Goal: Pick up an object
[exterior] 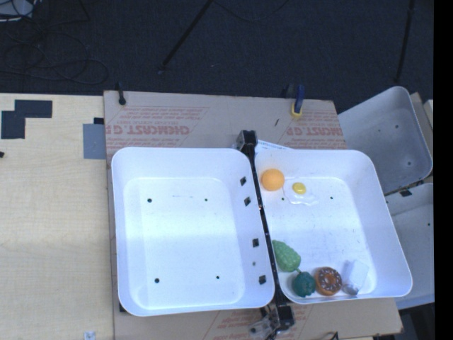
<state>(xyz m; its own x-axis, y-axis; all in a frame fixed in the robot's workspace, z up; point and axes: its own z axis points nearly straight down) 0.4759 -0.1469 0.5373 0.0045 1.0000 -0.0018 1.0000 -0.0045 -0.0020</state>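
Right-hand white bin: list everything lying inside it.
The right-hand white bin holds an orange ball, a small yellow piece, a light green lumpy object, a dark teal round object, a brown sprinkled doughnut and a pale whitish block. Nothing looks covered.

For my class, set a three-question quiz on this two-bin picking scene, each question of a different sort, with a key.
1. True or false: the orange ball lies in the right bin.
2. Which thing lies nearest the doughnut? A) the small yellow piece B) the dark teal lump C) the orange ball
3. Fill in: the light green object lies against the bin's ____ wall, as the camera sees it.

Key: 1 true; 2 B; 3 left.
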